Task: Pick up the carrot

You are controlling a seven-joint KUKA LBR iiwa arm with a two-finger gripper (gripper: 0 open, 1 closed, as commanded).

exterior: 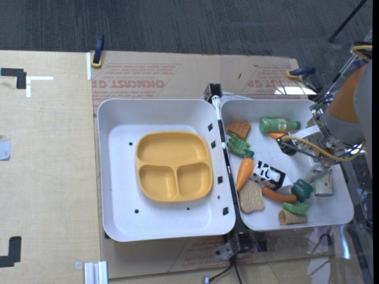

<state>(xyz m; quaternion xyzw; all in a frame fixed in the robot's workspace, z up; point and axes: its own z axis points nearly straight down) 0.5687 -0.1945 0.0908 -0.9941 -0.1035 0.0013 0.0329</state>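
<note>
Matt yellow plastic tray [174,173] in a smooth white bin [112,176]; bench [47,176] looks like pale wood.

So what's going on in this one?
A grey robot arm with an orange band reaches in from the right over the right white bin, which holds a jumble of toy food. The orange carrot with green leaves lies near that bin's left wall, apart from the arm and not picked up. Around it are a green bottle, a slice of toast and a black-and-white card. The left white bin holds a yellow three-compartment plate.
</note>
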